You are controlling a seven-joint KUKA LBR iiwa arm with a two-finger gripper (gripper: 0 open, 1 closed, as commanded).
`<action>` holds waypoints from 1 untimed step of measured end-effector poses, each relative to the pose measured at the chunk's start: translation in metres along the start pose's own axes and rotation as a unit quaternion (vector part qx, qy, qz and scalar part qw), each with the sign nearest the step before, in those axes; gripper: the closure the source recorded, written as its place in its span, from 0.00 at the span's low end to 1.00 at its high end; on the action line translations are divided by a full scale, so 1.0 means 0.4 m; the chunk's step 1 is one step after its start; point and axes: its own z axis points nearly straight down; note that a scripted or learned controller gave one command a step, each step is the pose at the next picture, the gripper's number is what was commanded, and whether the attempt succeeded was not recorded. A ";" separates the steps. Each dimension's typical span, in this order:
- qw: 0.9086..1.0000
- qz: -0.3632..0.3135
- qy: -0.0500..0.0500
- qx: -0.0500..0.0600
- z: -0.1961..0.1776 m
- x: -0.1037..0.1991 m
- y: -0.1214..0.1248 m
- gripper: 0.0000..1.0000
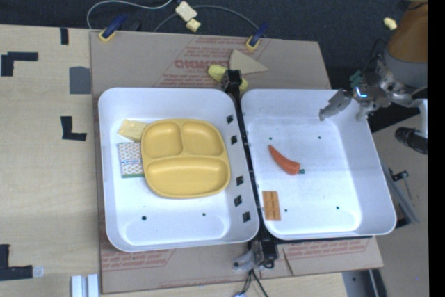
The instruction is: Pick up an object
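Two bins: shallow white plastic, smooth, rounded corners, side by side on a cardboard sheet (208, 59); left bin (111, 219), right bin (361, 212), clipped together along the shared wall.
Bench: pale wood-grain top (42, 205), dark tape marks at 9 o'clock.
Arm: grey metal with an orange band (410, 35), coming in at 3 o'clock, above the right bin's 1 o'clock corner.
Plate: yellow, matte plastic, rounded and split into three compartments (186, 158), at the centre of the left bin.
Carrot: orange, tapered toy shape with a small green tip (284, 159), lying flat on the floor of the right bin, a little toward 9 o'clock from its middle, apart from the walls.
Gripper: grey fingers (345, 103) over the right bin's 1 o'clock edge, well apart from the carrot; nothing between them, and I cannot tell whether they are spread or closed.
Packet: small blue-and-white patterned rectangle (129, 158), touching the plate's 9 o'clock side.
Card: small orange rectangle (271, 205) at the right bin's 7 o'clock.
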 end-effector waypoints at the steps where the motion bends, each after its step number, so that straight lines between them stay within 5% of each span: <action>1: 1.000 -0.001 -0.001 0.000 0.324 0.138 -0.049 0.00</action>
